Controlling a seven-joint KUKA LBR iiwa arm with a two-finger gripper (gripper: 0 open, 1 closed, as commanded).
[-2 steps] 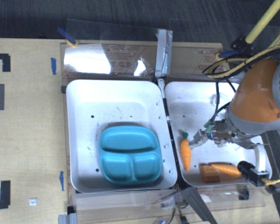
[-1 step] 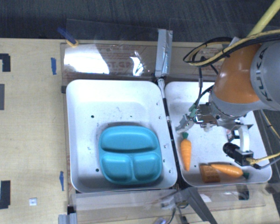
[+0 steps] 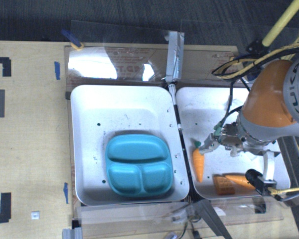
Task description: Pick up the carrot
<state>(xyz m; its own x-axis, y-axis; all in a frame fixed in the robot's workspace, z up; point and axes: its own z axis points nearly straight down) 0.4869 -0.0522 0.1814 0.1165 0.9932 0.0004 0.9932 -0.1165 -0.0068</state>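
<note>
Lying near the left wall of the right shallow white bin [image 3: 209, 101], the small orange carrot [image 3: 198, 165] sits just beside the two-finger gripper [image 3: 208, 144], whose finger state cannot be told.

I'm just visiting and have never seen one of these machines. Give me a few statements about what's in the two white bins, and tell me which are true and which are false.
1. The blue three-compartment plastic tray lies in the left white bin. True.
2. The small orange carrot with a green top lies in the left bin. False: it lies in the right white bin, near the divider between the bins.
3. The carrot is inside the blue tray. False: it lies on the right bin's floor.
4. The arm's tool is over the right bin, close to the carrot's green end. True.
5. A second orange object lies near the right bin's front edge. True.
</note>
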